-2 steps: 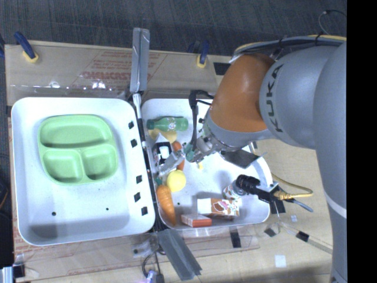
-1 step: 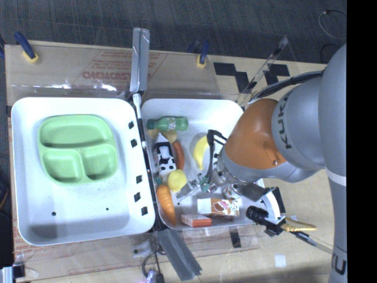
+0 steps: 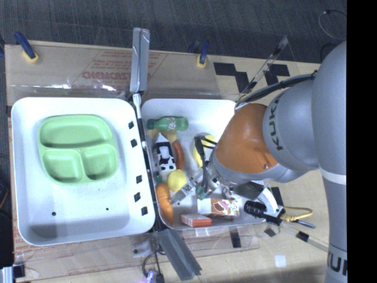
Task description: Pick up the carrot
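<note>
The gripper [image 3: 197, 188] is lowered beside the lemon [image 3: 176, 180], the carrot [image 3: 164, 204] left just below-left; finger state cannot be told.

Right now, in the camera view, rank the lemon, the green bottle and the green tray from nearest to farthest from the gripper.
1. Lemon: just left of the gripper, in the right bin.
2. Green bottle: at the far end of the same bin.
3. Green tray: away in the left bin.

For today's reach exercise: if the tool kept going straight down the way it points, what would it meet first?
Probably the lemon, just left of the tool, or the bin floor beside it; depth is unclear. The carrot lies further left.
</note>
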You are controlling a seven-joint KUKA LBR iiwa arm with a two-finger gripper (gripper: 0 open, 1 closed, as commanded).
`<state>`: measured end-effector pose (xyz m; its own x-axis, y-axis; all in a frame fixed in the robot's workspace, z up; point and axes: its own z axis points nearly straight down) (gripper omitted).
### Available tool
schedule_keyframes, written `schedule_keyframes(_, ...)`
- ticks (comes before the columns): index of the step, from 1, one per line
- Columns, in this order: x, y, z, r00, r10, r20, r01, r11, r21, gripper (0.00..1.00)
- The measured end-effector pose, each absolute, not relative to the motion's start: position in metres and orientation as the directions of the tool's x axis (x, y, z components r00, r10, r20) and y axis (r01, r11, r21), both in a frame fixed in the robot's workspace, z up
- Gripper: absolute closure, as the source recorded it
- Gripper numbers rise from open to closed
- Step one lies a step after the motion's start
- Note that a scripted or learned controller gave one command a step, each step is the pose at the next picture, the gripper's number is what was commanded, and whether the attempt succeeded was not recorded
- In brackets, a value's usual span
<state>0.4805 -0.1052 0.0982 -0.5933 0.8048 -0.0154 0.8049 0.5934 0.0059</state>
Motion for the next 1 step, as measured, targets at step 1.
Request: schedule_keyframes(1,0.481,-0.1051,0.0982,-0.609,0.793,-0.017,0.793,0.609,0.007,0.0)
